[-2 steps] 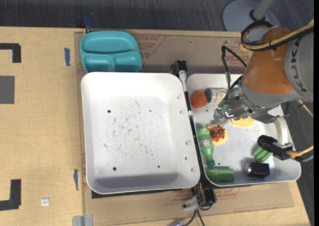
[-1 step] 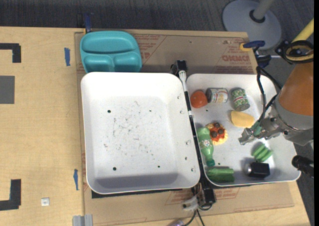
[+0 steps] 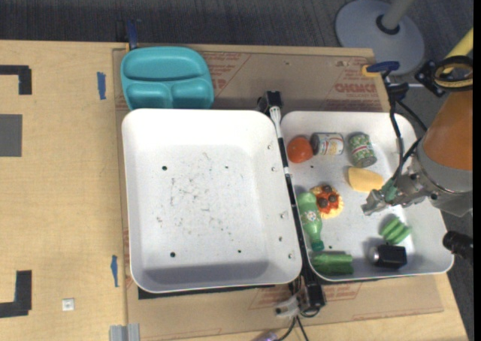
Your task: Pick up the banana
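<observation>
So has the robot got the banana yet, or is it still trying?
Not yet. The banana lies on the floor of the right bin, among the other toy foods. What looks done is the reach: the gripper is low in that bin, just below the banana and close to it, with nothing seen between its fingers. Left to do: get the fingers around the banana, close on it, and lift it.
</observation>
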Robot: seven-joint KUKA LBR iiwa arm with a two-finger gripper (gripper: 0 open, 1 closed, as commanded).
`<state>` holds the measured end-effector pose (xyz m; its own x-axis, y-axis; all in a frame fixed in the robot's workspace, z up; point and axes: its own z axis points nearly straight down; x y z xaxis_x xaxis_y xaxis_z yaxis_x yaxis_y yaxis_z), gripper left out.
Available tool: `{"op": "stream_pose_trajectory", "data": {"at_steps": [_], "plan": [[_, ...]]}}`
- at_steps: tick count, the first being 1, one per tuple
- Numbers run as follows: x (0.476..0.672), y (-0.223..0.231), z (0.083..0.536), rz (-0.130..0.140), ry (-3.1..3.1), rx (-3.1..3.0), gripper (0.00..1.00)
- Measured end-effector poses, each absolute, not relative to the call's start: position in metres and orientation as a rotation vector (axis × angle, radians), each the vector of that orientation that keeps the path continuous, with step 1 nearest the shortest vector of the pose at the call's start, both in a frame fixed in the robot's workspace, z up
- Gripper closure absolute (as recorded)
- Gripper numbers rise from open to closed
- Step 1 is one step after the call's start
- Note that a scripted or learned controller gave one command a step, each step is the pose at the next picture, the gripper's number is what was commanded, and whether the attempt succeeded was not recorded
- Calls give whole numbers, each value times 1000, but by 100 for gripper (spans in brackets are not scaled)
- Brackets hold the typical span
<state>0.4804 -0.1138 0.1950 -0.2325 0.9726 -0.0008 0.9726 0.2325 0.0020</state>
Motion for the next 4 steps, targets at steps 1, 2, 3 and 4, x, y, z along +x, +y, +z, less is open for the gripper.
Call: {"op": "stream_pose_trajectory", "data": {"at_steps": [1, 2, 3, 4], "plan": [[482, -114, 205, 4, 2462, 1943, 100], [483, -114, 215, 6, 2459, 1940, 100], [484, -114, 225, 8, 2456, 1937, 100], [485, -114, 236, 10, 2454, 1934, 100]]}}
